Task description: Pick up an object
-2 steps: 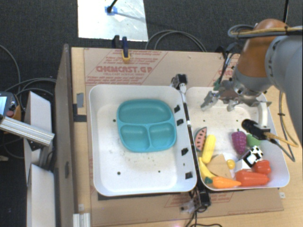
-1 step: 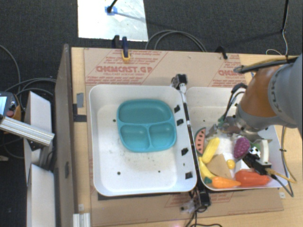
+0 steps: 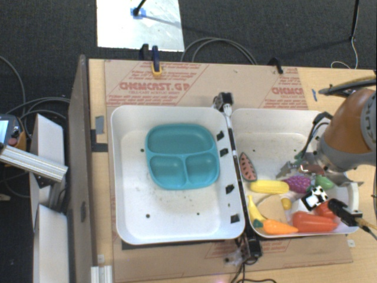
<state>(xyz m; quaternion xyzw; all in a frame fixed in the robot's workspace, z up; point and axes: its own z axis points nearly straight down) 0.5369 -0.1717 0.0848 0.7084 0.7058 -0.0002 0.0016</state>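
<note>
My gripper point(image 3: 299, 168) is low in the right bin point(image 3: 265, 128), just above a heap of toy food along the bin's near side. Directly under it lie purple grapes point(image 3: 299, 183), with a green piece point(image 3: 324, 181) to their right. A yellow corn cob point(image 3: 269, 187) lies left of the grapes and a watermelon slice point(image 3: 248, 167) lies near the divider. A banana point(image 3: 254, 211), a carrot point(image 3: 278, 227) and a red pepper point(image 3: 312, 220) line the front wall. The grey wrist and orange band point(image 3: 353, 122) hide the bin's right part.
The left bin point(image 3: 132, 158) holds a teal divided tray point(image 3: 181, 156). A black clip strip point(image 3: 231, 158) runs along the wall between the bins. A black and white tag point(image 3: 317, 197) sits beside the pepper. Cables lie on the floor behind the bench.
</note>
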